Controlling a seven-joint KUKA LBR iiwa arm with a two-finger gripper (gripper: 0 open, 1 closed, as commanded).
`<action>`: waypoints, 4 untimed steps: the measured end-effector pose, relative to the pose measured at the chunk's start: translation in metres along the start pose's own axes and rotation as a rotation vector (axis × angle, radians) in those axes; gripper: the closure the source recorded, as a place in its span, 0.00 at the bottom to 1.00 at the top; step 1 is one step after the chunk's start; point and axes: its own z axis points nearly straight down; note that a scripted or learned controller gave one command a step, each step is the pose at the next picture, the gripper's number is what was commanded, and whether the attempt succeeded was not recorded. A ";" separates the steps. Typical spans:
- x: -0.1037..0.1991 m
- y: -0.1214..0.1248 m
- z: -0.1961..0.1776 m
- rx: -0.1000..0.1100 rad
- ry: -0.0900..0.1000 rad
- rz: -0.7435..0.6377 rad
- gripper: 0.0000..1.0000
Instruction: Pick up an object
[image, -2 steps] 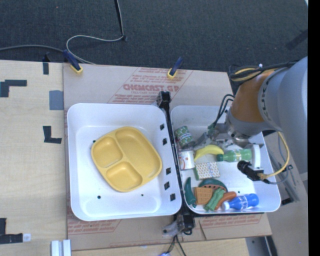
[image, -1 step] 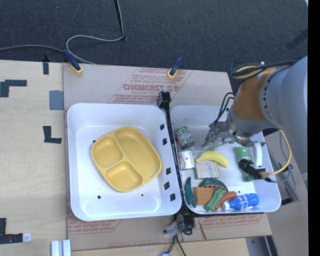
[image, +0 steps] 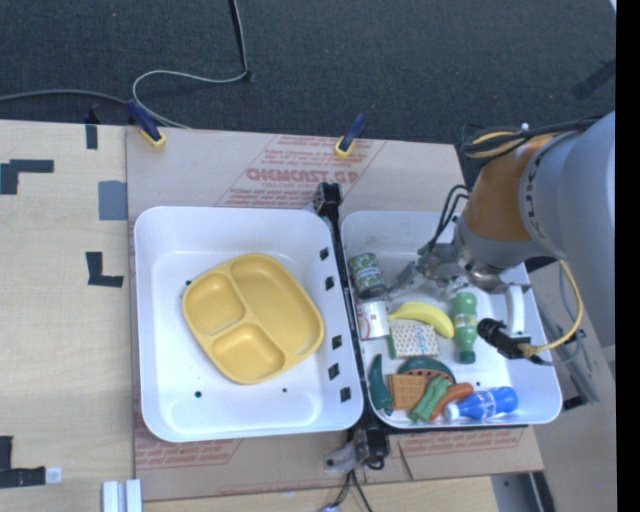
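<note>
While the left bin (image: 160, 300) holds a yellow tray (image: 252, 316), my gripper (image: 428, 265) hangs over the cluttered right bin (image: 535, 395) by a banana (image: 424, 316); grip unclear.

Two white bins (image: 160, 300) sit side by side, the left holding one yellow divided plate (image: 252, 317), the right holding one banana (image: 424, 316), one green bottle (image: 464, 322), one blue bottle (image: 489, 402) and one can (image: 365, 273).

I see a yellow divided tray (image: 252, 316), two white bins (image: 160, 300), a yellow banana (image: 424, 316), a green bottle (image: 464, 324), a blue bottle (image: 489, 402).
</note>
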 end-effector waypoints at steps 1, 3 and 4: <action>0.003 -0.040 0.009 -0.003 -0.002 0.001 0.00; 0.003 -0.040 -0.001 -0.004 -0.001 0.001 0.00; 0.035 -0.006 0.010 0.003 0.001 -0.001 0.00</action>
